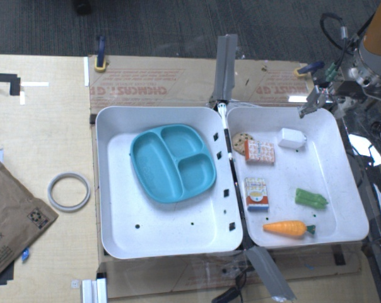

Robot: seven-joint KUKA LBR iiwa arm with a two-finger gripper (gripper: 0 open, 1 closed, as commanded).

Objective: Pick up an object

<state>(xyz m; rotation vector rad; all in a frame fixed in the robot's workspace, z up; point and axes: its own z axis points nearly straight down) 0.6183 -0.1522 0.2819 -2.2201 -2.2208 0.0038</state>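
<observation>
The right bin (342,169) held six loose objects; a round brown cookie (240,142) lay near its far-left corner, partly under a small orange-and-white box (260,151) that lay flat just beside it; a white block (292,138) rested near the far edge, a little tilted, apart from the box; a second small carton (257,194), white with an orange lower part, lay flat near the left wall at mid-depth; a green vegetable-like piece (311,199) lay toward the right wall; an orange carrot (289,228) with a green stem end lay on its side along the near edge, stem pointing right; the left bin (115,188) carried a teal divided plate (173,163), upright, three compartments showing, near its centre.
</observation>
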